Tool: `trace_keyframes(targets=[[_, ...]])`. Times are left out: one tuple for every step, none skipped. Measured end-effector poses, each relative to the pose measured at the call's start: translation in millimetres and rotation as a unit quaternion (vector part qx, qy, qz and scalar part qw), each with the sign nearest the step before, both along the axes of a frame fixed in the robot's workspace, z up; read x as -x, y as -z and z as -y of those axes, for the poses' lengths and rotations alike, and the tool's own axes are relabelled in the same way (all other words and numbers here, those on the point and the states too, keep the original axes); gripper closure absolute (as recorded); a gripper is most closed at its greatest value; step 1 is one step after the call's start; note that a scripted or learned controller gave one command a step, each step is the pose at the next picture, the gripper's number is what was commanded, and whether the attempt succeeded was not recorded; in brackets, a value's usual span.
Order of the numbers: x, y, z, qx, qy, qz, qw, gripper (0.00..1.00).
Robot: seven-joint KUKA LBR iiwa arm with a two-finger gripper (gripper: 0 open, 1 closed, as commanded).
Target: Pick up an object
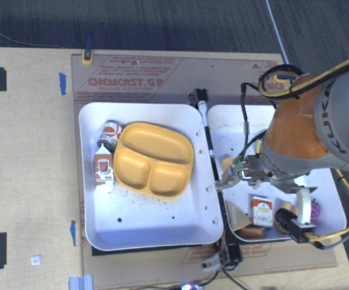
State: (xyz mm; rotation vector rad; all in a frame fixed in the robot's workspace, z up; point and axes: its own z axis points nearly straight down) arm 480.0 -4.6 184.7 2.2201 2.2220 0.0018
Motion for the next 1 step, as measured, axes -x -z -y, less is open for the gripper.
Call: trace_keyframes(targets=[[0.0, 0.0, 0.0, 0.0, 0.0, 0.0, 1.0, 0.0]])
